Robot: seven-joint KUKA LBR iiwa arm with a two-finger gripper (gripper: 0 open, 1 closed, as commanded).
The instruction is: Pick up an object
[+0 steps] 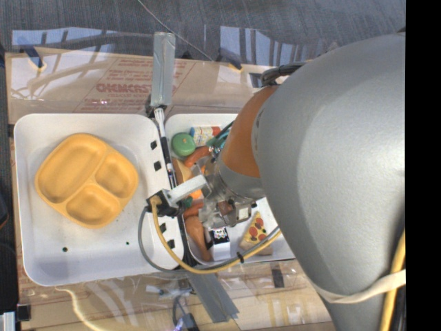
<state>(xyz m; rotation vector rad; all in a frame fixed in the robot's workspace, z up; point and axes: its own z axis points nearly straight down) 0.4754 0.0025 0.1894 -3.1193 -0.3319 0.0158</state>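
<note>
My arm (331, 164) reaches in from the right and covers most of the right bin (180, 124). My gripper (219, 216) hangs low over that bin's near-left part, close to the dividing wall between the bins; whether it is spread or pressed together I cannot tell. The objects crowd the strip left bare: a green-capped piece (183, 143), a small bottle (204, 134), orange bits (195, 234), a pizza-slice toy (255, 230). The left bin (41, 261) carries a yellow sectioned plate (86, 178), with bare floor toward its near edge.
</note>
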